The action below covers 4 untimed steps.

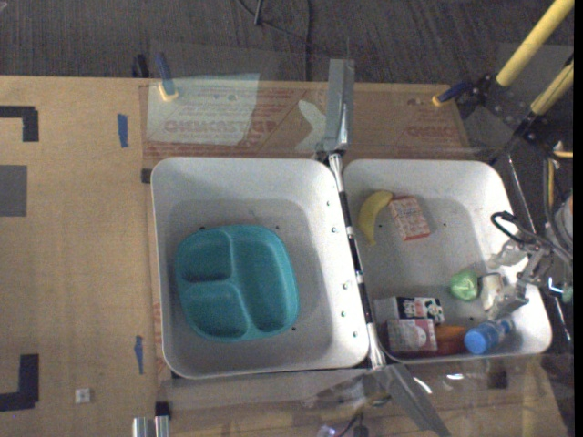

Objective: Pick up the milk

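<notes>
The claw (512,285) is hovering over the right bin (474,182), close to that bin's right wall and a little below its middle. Blur and glare are hiding its tip, so I cannot tell whether it is standing wide or narrow, and nothing is showing as held in it. The arm is reaching in over the bin's right rim.

Just to the claw's left, a small green object (465,286) is lying on the bin's floor. Below the claw, near the bin's front right corner, a blue bottle (483,337) is lying on its side, with an orange item (452,335) touching it on the left.

The milk (412,309), a carton with black and white markings, is lying flat by the bin's front left corner, well apart from the claw. A pink carton (410,335) is lying right against it, closer to the front rim.

Toward the bin's back left, a banana (373,215) is lying just beside a red and white carton (409,218).

Left of the right bin, the left bin (182,185) is holding a teal divided plate (237,280).
</notes>
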Each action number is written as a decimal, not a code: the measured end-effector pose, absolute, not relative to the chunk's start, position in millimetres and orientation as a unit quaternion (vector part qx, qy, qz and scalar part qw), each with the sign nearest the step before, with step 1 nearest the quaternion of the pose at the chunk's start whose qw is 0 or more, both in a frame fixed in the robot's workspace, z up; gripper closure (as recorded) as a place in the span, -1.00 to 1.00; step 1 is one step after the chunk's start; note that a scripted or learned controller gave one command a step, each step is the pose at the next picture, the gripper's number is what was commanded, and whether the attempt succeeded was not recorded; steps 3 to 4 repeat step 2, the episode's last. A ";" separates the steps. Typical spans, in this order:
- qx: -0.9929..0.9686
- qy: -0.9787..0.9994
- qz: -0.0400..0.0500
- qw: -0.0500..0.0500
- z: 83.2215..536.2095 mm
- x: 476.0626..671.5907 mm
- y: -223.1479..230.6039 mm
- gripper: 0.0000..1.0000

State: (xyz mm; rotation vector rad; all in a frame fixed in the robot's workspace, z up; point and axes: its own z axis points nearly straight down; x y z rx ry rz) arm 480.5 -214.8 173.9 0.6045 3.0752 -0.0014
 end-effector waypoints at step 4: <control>0.309 0.951 0.000 0.006 88.6 483.5 -199.4 -1.00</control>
